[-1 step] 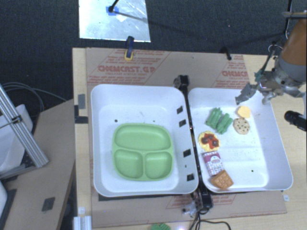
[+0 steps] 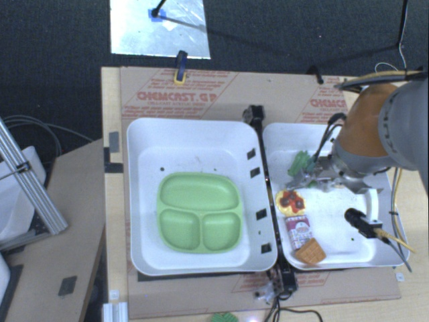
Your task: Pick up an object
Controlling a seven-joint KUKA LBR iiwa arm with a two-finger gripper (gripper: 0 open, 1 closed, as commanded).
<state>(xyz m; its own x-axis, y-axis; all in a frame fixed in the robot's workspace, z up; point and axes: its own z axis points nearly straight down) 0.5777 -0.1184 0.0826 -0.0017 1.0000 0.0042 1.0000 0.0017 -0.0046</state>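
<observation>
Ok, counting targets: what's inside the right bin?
Green leafy piece, red-and-yellow round food toy, dark red packet, tan square cracker; the grey arm covers the rest.

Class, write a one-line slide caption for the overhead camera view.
Grey arm above small items in the right bin; green divided plate in the left bin.

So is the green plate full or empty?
Empty. The green plate lies in the left bin, and all three of its compartments show bare green.

Left bin holds a green divided tray. Right bin: green item far, then yellow-red disc, red packet and tan waffle nearest. Hand hovers just beside the green item.
</observation>
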